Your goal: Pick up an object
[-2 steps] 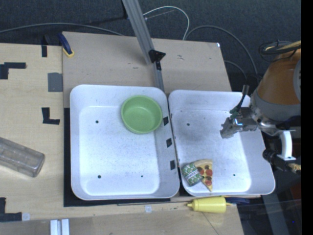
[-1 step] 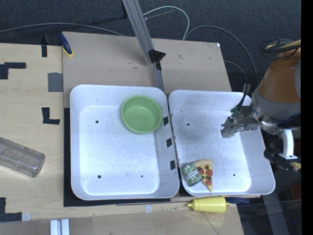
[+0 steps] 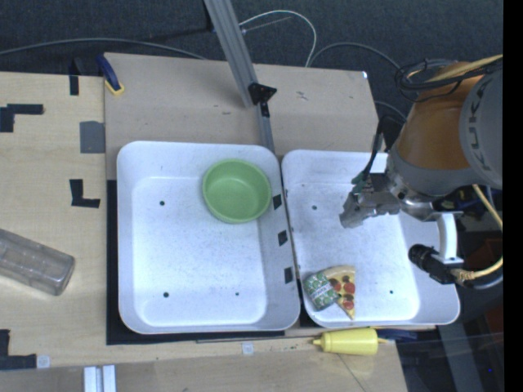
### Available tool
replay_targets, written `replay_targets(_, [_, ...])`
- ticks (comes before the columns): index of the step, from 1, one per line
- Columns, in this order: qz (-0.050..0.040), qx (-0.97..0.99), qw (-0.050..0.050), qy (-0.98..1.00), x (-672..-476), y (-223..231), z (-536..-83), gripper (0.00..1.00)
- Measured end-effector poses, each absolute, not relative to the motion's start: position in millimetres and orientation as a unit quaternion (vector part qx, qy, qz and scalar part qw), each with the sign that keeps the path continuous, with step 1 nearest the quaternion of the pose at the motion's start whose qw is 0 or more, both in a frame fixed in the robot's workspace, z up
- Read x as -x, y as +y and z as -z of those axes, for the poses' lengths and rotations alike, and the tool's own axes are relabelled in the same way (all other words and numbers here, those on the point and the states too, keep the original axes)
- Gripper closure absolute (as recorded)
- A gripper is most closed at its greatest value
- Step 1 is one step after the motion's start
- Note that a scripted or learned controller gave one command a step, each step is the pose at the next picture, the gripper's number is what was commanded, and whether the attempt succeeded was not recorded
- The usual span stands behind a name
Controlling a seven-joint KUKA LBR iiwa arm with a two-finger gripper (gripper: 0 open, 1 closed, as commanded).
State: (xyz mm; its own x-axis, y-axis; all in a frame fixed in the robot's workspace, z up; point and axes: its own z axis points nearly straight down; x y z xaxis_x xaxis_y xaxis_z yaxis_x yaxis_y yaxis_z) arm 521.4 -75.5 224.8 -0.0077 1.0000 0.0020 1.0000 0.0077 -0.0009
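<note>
Tan wooden desk (image 3: 180, 96) carries two shallow white plastic bins side by side. Left bin (image 3: 147, 300) holds a round pale-green plastic bowl (image 3: 236, 190) near its upper right corner. Right bin (image 3: 425, 300) holds a small flat packet printed green, red and yellow (image 3: 331, 289), at the bottom left corner; print too small to read. Grey arm with orange band (image 3: 445, 137) reaches in from the right; partial lettering on its housing, not legible. Claw (image 3: 357, 211) hangs over the right bin's upper middle, well apart from the packet; can't tell its state, nothing visibly in it. Clear plastic cylinder (image 3: 33, 261) lies left of the bins. Yellow squeeze bottle (image 3: 350, 342) lies below the right bin.
</note>
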Motion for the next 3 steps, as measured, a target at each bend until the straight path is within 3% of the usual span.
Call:
replay_targets(1, [-0.0005,0.705,0.001,-0.710,-522.3,-21.6,-217.1,1.00])
replay_targets(3, [-0.0003,0.704,0.001,-0.710,-544.1,87.6,-210.7,1.00])
